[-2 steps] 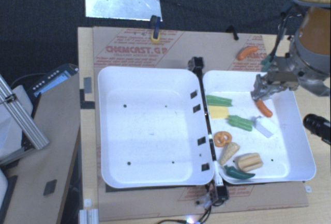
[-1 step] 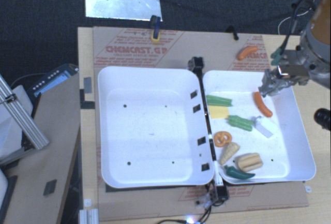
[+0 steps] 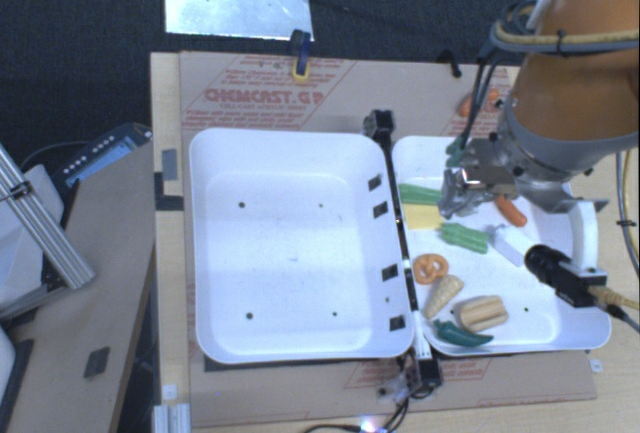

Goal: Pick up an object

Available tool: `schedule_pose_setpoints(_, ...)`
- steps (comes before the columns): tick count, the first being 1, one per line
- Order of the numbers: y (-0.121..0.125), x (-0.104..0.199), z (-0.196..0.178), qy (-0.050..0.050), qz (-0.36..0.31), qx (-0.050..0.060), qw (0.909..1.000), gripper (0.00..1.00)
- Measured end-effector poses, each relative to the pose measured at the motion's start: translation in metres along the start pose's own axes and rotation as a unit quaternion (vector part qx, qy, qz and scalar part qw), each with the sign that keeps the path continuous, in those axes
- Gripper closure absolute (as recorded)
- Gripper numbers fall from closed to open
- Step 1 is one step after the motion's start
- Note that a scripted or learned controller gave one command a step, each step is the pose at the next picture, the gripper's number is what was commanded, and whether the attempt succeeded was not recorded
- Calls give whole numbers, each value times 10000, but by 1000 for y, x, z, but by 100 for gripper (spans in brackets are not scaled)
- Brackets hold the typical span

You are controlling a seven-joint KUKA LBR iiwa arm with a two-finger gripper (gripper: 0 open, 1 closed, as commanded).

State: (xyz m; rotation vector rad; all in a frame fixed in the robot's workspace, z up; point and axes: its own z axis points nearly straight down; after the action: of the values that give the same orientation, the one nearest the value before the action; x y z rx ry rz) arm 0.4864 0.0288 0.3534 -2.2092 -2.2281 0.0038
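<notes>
The right bin (image 3: 575, 326) holds several toy foods. A long green piece (image 3: 419, 193) and a yellow block (image 3: 422, 217) lie at its left side. A green pickle (image 3: 463, 238) sits just right of them. Nearer the front are a pretzel (image 3: 431, 267), a cone (image 3: 443, 295), a tan bread roll (image 3: 480, 311) and a green pepper (image 3: 462, 333). An orange sausage (image 3: 511, 212) and a white piece (image 3: 505, 247) lie toward the right. My gripper (image 3: 455, 193) hangs low over the bin's left half, beside the long green piece and above the pickle. The arm hides the bin's back right part.
The left bin (image 3: 215, 161) stands next to the right one, with black clips (image 3: 380, 211) along the shared rim. A black fitting (image 3: 560, 273) juts over the right bin's right side. An orange thing (image 3: 468, 105) lies behind the bin on the brown board.
</notes>
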Motion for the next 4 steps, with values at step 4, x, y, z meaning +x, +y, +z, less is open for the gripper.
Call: schedule_pose_setpoints(4, 0, -60, -78, -10, 29, -88, 10000, 100)
